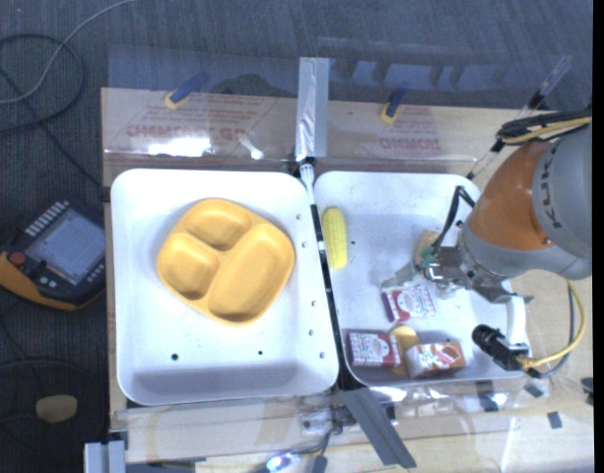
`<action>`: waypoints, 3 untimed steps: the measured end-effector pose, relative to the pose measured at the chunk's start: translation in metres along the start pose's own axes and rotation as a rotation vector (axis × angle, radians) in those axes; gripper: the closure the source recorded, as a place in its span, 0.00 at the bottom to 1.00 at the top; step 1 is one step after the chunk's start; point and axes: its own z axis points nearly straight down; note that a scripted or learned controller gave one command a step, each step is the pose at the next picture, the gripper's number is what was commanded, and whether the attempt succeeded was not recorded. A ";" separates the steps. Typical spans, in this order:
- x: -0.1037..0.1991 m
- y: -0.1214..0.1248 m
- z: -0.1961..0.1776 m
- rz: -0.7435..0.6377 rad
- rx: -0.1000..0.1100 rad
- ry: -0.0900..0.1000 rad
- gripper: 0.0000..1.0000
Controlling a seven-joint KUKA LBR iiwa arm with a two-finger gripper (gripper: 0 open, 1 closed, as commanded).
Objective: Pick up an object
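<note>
Grey arm reached into right bin (380, 190) from right; gripper (427, 264) sat low over red-and-white packet (410, 302). You couldn't tell finger state. Nothing visibly lifted, so pick looked not yet done. Corn cob (334, 236) lay by left wall, two small cartons (408, 353) at near edge. Yellow divided plate (226, 258) sat in left bin (144, 363).

Divided plate (226, 259) in left bin (144, 363), corn cob (334, 236) and cartons (408, 302) in right bin (380, 190), pendant (50, 254) left of bins
</note>
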 end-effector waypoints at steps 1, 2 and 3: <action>0.040 -0.037 0.000 0.060 -0.008 -0.011 0.00; 0.051 -0.039 0.002 0.180 -0.004 -0.011 0.00; 0.055 -0.019 0.002 -0.085 0.003 -0.012 0.00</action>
